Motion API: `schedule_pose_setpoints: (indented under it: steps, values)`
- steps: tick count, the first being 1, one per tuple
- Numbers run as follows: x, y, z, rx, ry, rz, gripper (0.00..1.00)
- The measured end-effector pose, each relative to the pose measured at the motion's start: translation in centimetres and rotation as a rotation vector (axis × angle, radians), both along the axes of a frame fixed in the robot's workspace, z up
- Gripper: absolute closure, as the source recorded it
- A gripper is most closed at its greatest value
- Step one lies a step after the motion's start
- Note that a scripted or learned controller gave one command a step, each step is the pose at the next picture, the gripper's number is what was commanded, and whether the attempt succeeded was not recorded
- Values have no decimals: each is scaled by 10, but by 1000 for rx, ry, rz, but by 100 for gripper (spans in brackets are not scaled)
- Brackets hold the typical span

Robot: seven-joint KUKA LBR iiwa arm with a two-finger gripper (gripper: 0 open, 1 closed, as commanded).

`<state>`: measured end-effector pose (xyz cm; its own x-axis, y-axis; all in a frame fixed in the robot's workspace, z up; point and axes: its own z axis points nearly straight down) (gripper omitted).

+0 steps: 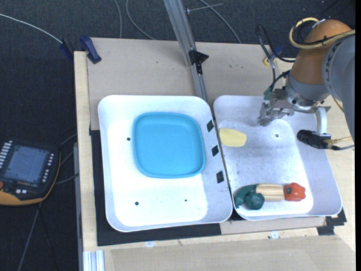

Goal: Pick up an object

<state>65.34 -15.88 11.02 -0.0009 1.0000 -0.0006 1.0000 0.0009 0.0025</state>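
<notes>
The wooden bench (146, 61) carries two shallow white plastic bins side by side. The left bin (118, 202) holds a large square blue plastic plate (168, 144) lying flat, roughly in its middle. The right bin (316, 174) holds the smaller candidates for picking: a pale yellow rounded piece (232, 137) near its far-left corner, and along its near edge a row of three touching items, a dark green lumpy piece (249, 199) on the left, a tan wooden cylinder (270, 192) lying on its side in the middle, and a red rounded piece (294, 192) on the right.

The grey arm with its orange band (313, 61) reaches in from the right, and its gripper (272, 110) hangs over the far part of the right bin, just right of the yellow piece and well apart from the near row. Nothing shows between its fingertips; whether the jaws stand wide or narrow cannot be told from this slant.

The step in hand looks like the approach, with no object taken yet. The next move would call for choosing a target, most likely the nearby yellow piece, shifting left over it, lowering, and closing on it.
</notes>
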Motion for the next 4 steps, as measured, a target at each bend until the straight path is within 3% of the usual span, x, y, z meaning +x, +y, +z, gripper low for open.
schedule_pose_setpoints:
  steps: [2,3,4]
  values:
    - [4,7,125,-1,-4,0,100]
    - [4,7,161,0,-1,-1,100]
    - [0,55,148,1,2,3,100]
